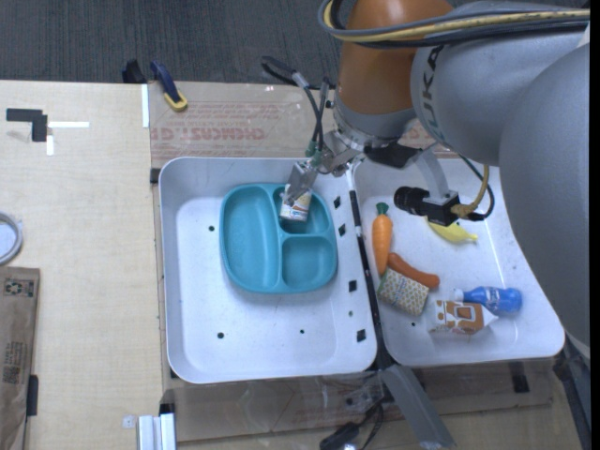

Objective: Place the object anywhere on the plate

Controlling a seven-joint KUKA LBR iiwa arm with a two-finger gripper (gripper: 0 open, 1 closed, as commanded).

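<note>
The arm reaches in from the right and leans over the left bin (187, 345), its gripper (302, 187) hanging just above the upper right compartment of the blue plate (253, 251). Between the fingers sits a small can (294, 208), pale with a dark band, tilted a little and clamped near its top; its base looks to be touching or just clear of the plate, though from this slant I cannot tell which. That placing makes sense to me: the plate is divided, and bringing the can down inside one compartment means the raised rims would stop it from rolling off once it is let go. The plate lies in the middle of the left bin with nothing else around it. The right bin (525, 340) holds the leftovers: a carrot (381, 237) upright along the inner wall, a sausage (412, 268) just below it resting against a speckled sponge (403, 292), a banana (454, 232) further back, a blue bottle (494, 298), and a small carton (457, 317) near the front edge. I judge the job nearly finished, with only the release remaining.
</note>
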